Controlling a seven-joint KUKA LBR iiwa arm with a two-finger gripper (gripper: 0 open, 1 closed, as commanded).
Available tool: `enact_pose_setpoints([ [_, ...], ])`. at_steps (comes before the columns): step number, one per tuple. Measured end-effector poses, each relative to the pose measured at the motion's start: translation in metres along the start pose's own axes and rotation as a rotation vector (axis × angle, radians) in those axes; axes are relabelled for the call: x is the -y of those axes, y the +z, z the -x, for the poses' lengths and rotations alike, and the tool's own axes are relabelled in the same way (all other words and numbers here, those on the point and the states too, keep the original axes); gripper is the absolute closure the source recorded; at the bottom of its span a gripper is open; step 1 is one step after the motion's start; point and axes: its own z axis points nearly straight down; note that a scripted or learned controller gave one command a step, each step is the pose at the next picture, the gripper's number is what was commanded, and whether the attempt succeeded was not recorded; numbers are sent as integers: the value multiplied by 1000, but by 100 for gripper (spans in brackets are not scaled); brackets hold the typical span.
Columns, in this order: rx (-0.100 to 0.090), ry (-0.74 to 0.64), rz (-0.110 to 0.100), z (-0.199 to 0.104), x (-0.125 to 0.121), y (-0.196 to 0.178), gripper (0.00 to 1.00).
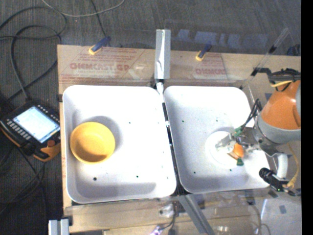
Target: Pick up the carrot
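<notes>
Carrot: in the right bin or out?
In: the carrot lies inside the right bin, at the gripper, beside a white plate.

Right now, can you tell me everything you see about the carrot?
The carrot is small and orange, with a bit of green at its lower end. It looks like a toy. It lies in the right bin, near that bin's right side, on a pale round patch. The pincer is right at it; whether it grips the carrot is too small to tell.

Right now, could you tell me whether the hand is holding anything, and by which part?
It cannot be told for certain. The hand is down at the carrot in the right bin, over its orange body, but a grip isn't visible.
</notes>
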Motion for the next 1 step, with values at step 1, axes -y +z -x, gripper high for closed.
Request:
enact_pose_setpoints([
  [1,-2,-94,36,14,-38,6,0],
])
